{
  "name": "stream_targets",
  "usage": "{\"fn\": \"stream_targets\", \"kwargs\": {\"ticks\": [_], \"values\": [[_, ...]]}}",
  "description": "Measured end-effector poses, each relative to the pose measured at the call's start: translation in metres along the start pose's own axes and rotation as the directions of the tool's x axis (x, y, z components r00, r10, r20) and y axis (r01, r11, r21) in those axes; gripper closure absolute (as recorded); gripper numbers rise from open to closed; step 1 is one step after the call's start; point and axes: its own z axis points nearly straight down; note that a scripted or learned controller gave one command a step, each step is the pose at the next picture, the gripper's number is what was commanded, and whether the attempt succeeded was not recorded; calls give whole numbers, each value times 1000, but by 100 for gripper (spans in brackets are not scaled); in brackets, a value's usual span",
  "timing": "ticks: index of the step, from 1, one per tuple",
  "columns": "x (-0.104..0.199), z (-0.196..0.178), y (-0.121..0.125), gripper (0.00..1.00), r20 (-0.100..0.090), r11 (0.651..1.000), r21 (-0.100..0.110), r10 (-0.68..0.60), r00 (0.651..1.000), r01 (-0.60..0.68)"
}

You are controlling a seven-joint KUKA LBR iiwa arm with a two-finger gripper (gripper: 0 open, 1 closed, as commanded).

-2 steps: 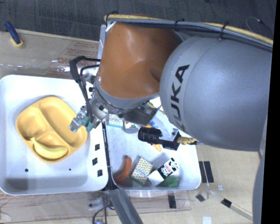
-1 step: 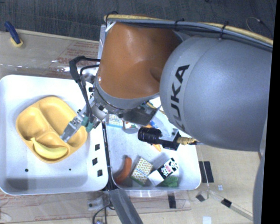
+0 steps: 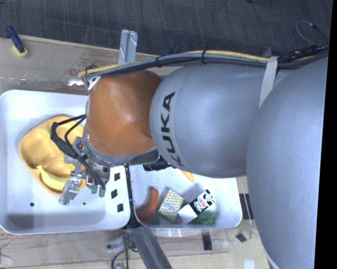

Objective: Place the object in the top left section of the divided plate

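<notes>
A yellow divided plate (image 3: 36, 146) lies in the left white bin (image 3: 13, 218), toward its left side. The arm's orange band and grey body cover the plate's right part. My gripper (image 3: 70, 191) hangs low over the plate's near right edge, pointing down at the bin floor. A yellow curved piece (image 3: 52, 180), either the plate's rim or a separate object, sits just left of the gripper. Nothing can be made out as held by the gripper.
The right bin (image 3: 231, 219) holds an orange-brown sausage-shaped item (image 3: 149, 202), a patterned block (image 3: 171, 201), a black-and-white item (image 3: 203, 201) and something green (image 3: 207, 219). The arm's big grey body covers most of that bin. A blue clip (image 3: 15, 40) lies on the bench at far left.
</notes>
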Motion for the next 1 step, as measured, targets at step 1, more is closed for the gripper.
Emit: {"fn": "stream_targets", "kwargs": {"ticks": [1], "values": [[-32, -117, -39, 0, 6, 994, -3, 106, 994, -106]]}}
